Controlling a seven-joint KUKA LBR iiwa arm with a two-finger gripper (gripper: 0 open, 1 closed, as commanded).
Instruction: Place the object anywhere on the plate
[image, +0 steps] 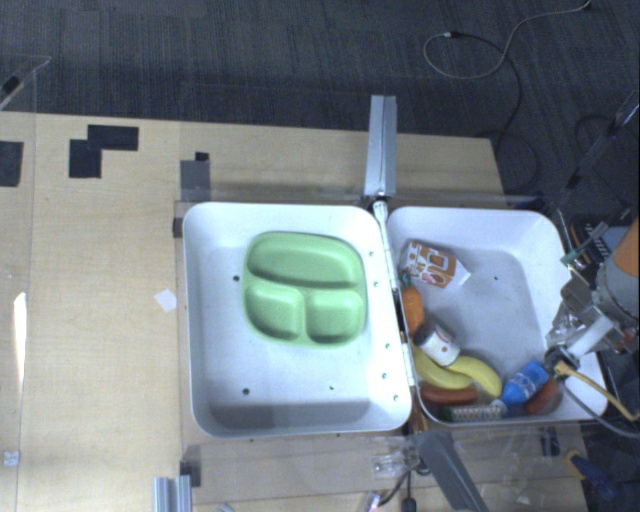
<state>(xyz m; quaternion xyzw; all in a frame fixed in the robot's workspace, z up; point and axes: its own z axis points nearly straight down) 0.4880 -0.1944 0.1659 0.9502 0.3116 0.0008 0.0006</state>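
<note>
Bench (90, 330): pale wood, black marks at its far left corner. Dark carpet and a loose cable lie beyond the far edge.

Bins: two, white and shallow, side by side. A metal post (381, 145) stands at the far end of the seam between them.

Left bin (215, 390): one green plate (303, 287) with three compartments, one long and two short, lying slightly toward the far side. Nothing rests on it.

Right bin (500, 245): seven loose items made out, crowded toward the near left corner and near edge.
- One white-and-orange packet (432, 265) near the far left.
- One orange piece (412, 308) against the left wall.
- One white-and-yellow piece (440, 347) just beyond the banana.
- One banana (462, 376).
- One reddish-brown sausage shape (450, 396) at the near wall.
- One blue bottle (527, 383).
- One dark red piece (546, 398) touching the bottle's right side.

Gripper (575, 340): one, over the bin's right edge. The blue bottle lies just near-left of it, apart from it and not held. How wide the gripper is cannot be told from this view.
</note>
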